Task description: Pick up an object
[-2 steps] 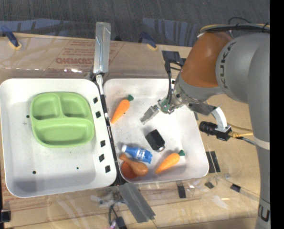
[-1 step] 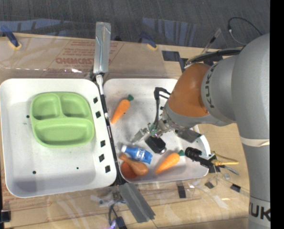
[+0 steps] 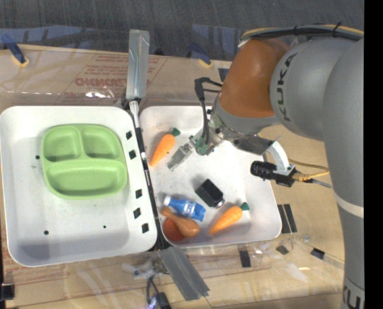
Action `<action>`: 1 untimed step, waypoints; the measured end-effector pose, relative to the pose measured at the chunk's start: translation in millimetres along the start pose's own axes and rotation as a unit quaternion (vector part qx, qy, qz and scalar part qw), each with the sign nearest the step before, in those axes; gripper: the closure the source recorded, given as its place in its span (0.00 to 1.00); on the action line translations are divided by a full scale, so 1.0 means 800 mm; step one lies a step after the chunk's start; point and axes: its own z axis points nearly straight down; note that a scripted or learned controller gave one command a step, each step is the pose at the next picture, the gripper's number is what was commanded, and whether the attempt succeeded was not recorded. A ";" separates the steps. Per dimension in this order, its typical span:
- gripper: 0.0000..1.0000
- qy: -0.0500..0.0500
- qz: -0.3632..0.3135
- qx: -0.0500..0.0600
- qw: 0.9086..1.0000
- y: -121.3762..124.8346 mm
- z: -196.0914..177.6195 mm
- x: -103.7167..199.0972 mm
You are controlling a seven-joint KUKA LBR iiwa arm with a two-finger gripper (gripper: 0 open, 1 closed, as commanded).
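Camera view: my claw (image 3: 186, 149) is spread beside the carrot (image 3: 163, 148) (light, stiff, slick, I'd judge); grip mid-body.

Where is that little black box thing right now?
The black box lies in the right bin, near its middle, just above the blue bottle and the lower carrot, below the gripper.

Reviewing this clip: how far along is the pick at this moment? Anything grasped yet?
Done: the arm has reached into the right bin, and the gripper sits low beside the upper carrot. In hand: nothing shows between its open fingers. Left: the whole grasp and lift. The other carrot, black block and blue bottle lie on the bin floor; the green plate sits in the left bin.
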 end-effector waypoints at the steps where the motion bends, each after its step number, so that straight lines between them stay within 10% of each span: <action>1: 0.00 0.001 0.052 0.001 0.999 0.031 0.055 -0.052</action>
